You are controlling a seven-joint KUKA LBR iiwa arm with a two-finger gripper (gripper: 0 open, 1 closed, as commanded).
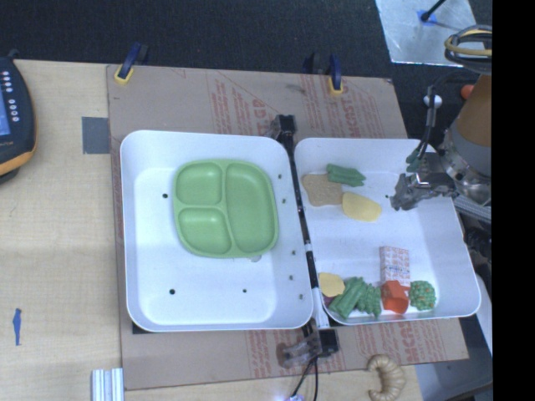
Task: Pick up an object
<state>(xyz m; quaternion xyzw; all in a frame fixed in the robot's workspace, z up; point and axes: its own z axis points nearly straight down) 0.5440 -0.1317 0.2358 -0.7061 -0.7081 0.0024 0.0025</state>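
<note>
Gripper (407, 192) sits over the right bin's (435, 249) upper right area; finger state cannot be told. Nearest: a yellow, rounded piece (361, 207).

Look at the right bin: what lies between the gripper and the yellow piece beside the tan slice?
Nothing. In the camera view, the stretch from the gripper to the yellow piece is bare white floor of the right bin.

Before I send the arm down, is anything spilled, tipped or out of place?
One thing: a curled tan piece lies on the cardboard outside the right bin, off its near edge. The other food is inside that bin; the green plate sits flat.
</note>
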